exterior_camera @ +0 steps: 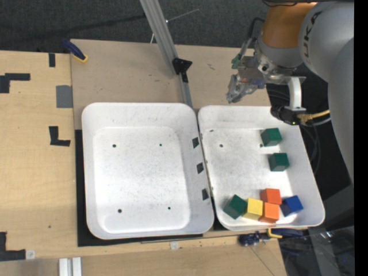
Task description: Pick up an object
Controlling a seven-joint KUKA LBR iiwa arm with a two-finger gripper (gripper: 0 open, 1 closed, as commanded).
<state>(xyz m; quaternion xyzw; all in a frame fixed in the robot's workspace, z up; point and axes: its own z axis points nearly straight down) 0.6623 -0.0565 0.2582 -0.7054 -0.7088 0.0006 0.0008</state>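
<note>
While squarish and axis-less, green cube [271, 136] slightly skewed.

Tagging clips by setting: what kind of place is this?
Likely a robotics lab pick-test bench, not a home or factory line. Cues: a grey-and-orange arm with its gripper above two white bins, small coloured blocks in the right one, and black tape marks on the board.

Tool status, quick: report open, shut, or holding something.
Tool: cannot be told at this angle. Nothing is seen in it; it hangs above the far rim of the right bin, apart from the blocks.
</note>
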